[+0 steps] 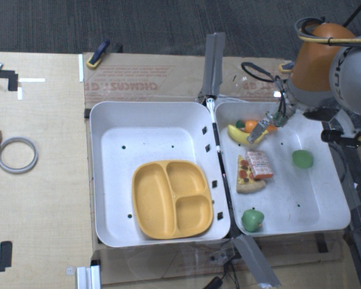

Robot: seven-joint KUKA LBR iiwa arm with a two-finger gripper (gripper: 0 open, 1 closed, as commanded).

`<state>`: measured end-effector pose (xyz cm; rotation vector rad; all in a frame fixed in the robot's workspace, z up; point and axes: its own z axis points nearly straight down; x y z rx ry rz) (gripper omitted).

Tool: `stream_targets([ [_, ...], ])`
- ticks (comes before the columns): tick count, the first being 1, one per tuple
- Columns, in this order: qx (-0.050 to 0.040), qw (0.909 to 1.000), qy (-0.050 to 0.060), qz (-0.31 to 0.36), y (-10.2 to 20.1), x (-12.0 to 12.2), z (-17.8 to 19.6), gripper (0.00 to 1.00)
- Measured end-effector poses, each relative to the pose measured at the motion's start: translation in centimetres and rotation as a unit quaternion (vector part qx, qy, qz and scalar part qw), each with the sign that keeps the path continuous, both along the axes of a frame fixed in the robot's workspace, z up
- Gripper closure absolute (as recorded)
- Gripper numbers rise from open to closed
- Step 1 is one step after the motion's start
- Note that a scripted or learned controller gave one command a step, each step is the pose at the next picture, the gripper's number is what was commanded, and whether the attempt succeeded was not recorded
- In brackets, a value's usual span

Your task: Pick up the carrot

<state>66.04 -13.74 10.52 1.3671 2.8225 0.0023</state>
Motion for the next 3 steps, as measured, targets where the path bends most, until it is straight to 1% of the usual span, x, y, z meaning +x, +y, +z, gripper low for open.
stream_targets([
  [1,-0.0010,0.9909,0.000,0.135,-1.8,-0.2,5.1,0.00],
  [2,-0.0013,0.9716,0.000,0.237,0.1,-0.8,11.5,0.00],
  [3,-0.0010,0.9732,0.000,0.230,0.4,-4.0,17.9,0.00],
])
